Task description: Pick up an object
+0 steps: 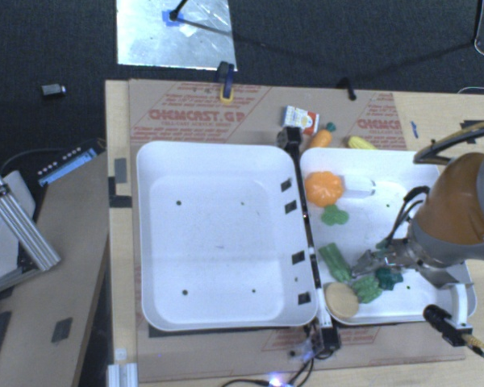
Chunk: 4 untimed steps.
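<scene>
My gripper [373,266] reaches down from the right into the right bin [387,180], low over its front part. Its tips sit among green toy pieces: a long green vegetable [335,262] to the left, a dark teal piece [387,279] and a lighter green piece [368,291] just beneath. An orange pumpkin-like toy [323,187] lies at the bin's back left, a small green leafy piece [335,215] below it. A tan round piece [341,301] rests at the front left corner. Nothing clearly sits between the fingers.
The left bin [218,232] lies beside the right one, with black clips along the shared rim. On the cardboard behind the bins lie a small carrot [320,139], a yellow toy [360,143] and a white box [298,119]. The arm's orange band [464,208] overhangs the right bin's right side.
</scene>
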### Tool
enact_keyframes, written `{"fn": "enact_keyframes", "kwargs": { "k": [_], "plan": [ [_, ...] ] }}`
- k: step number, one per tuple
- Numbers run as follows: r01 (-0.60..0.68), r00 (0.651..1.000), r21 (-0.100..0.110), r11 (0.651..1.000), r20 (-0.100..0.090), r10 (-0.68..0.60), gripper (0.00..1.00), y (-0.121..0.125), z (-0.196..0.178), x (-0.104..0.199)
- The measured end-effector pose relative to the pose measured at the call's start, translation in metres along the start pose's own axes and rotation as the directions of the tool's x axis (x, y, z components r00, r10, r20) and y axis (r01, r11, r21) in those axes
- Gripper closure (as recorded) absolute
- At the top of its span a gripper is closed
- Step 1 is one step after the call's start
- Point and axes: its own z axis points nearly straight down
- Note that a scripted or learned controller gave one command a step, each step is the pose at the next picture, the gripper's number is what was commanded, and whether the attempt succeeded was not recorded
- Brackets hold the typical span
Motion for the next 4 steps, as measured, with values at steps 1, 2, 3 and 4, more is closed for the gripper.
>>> {"fn": "enact_keyframes", "kwargs": {
  "k": [1, 2, 3, 4],
  "plan": [
    [0.008, 1.0, -0.013, 1.0, 0.003, -0.008, 0.0, 0.057, -0.002, 0.029],
    [-0.007, 1.0, -0.005, 1.0, 0.006, 0.007, 0.0, 0.0, -0.001, -0.041],
    [0.002, 1.0, -0.011, 1.0, 0.004, -0.002, 1.0, 0.004, -0.012, -0.036],
    [0.016, 1.0, -0.025, 1.0, 0.002, -0.016, 1.0, 0.048, -0.136, 0.058]
  ]
}}
